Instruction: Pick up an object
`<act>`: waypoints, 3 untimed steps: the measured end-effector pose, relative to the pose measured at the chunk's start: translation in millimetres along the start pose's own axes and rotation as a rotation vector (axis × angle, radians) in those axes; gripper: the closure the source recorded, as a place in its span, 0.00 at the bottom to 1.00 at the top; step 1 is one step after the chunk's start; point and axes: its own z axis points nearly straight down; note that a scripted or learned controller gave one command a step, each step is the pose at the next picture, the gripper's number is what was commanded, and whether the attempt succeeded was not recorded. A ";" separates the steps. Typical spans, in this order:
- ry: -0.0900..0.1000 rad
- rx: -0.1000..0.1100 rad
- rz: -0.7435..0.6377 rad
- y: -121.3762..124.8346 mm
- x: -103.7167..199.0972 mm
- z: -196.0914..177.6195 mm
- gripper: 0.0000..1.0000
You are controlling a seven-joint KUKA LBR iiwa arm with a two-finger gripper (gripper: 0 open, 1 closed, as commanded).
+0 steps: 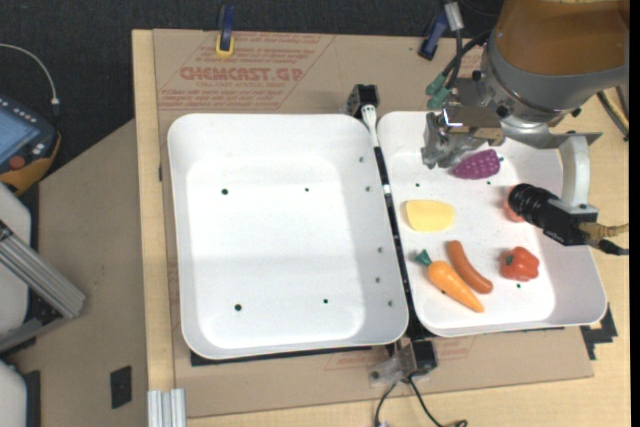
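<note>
My gripper (438,151) hangs low over the far left part of the right bin (570,310), under the arm's wide grey and orange wrist. A purple bunch of grapes (476,164) lies just to its right, touching or nearly touching it. Nearer the front, a yellow piece (428,213) lies below the gripper. A brown sausage (468,265) and an orange carrot (453,284) lie side by side at the front. A red pepper (519,262) sits to their right.
The left bin (200,215) stands beside the right one, with a black rail between them. A black and red cylinder (538,205) on a white bracket juts out over the right bin's right side. Cables hang behind the arm.
</note>
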 end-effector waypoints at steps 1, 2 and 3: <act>0.002 0.024 0.015 -20.9 -73.1 116.3 1.00; 0.003 0.008 0.007 -17.4 -68.5 99.3 1.00; 0.005 0.003 0.000 -14.2 -24.5 35.5 1.00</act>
